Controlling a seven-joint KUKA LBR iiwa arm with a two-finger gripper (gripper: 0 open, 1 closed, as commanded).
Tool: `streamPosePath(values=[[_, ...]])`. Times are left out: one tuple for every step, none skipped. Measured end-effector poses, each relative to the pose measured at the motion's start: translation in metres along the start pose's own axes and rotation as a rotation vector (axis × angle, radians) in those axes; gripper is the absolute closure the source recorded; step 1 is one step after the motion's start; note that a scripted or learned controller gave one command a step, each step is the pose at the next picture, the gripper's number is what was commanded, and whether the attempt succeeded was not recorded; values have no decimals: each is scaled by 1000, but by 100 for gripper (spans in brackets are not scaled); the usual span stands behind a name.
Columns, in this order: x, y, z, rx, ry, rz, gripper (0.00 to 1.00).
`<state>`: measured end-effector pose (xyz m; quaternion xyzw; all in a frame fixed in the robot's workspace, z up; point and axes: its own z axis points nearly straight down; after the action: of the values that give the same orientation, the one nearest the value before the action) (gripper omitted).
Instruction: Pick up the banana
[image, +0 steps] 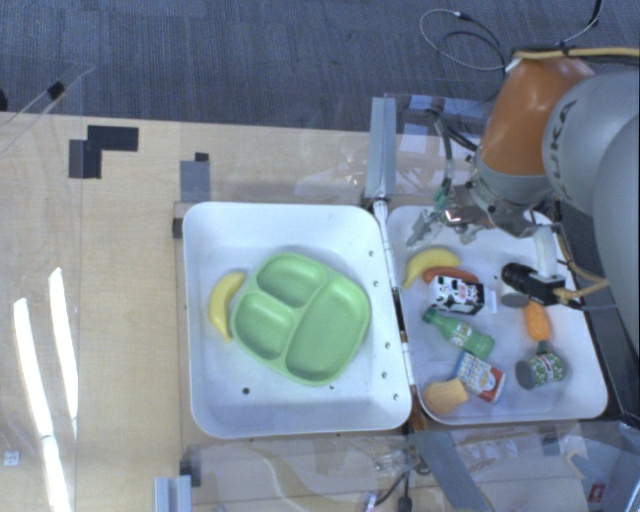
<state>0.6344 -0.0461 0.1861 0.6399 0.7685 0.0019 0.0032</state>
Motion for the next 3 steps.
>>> streamPosePath(values=[[-64, 6, 79, -24, -4, 29, 0], [-50, 18, 99, -2, 0, -71, 0], [-49, 15, 89, 11, 3, -74, 100]])
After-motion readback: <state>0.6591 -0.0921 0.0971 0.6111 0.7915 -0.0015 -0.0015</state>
